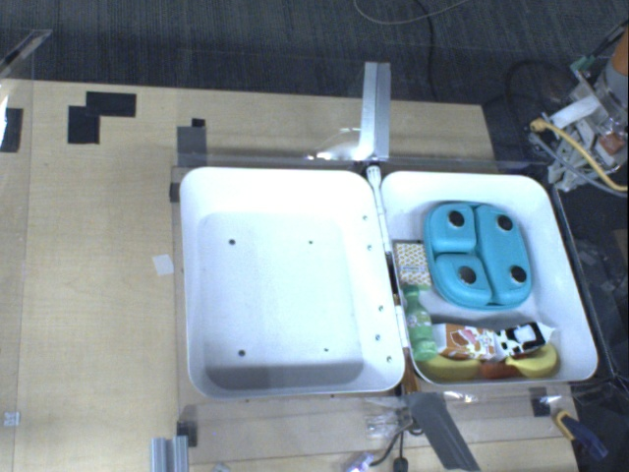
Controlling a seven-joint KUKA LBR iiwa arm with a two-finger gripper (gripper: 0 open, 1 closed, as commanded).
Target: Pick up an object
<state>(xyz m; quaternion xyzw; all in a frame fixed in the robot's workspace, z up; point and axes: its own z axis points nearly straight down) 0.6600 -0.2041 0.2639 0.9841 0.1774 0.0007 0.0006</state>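
Beside the blue tray (480, 254) lie packets (488, 342), possibly snacks.

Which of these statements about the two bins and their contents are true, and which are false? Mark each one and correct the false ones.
1. The blue tray lies in the right bin. True.
2. The blue tray has four hollows. True.
3. The green bottle lies in the left bin. False: it lies in the right bin, along its left wall.
4. The blue tray fills the near end of its bin. False: it sits toward the far end; the packets lie at the near end.
5. The bins stand side by side on the bench. True.
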